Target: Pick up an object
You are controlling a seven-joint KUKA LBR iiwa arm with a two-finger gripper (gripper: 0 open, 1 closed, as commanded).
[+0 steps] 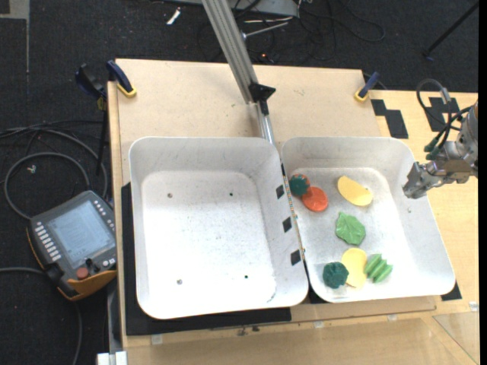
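Whether the gripper [418,182] is spread or closed cannot be told; it is a small grey shape at the right bin's [426,238] right wall, near the top corner, and nothing shows in its grasp. It hangs at the rim, well apart from every object.

The right bin holds 7 small toy-food pieces. Nearest the gripper is a yellow piece [354,191], lying alone on bare floor. Left of it, close to the divider between the 2 bins, a red-orange piece [315,199] touches a dark green and red one [299,183]. A light green leafy piece [351,228] sits mid-bin. At the front, a dark green piece [335,274], a second yellow one [354,265] and a ridged green one [378,268] are packed together, touching.

My judgement: the approach is the step in hand, and the lone yellow piece is the best target, since it is closest and has free space around it. Centre over it before descending, and avoid the front cluster, where a closing grip could catch 2 pieces or push them apart.

The left bin [152,226] lies beside it.
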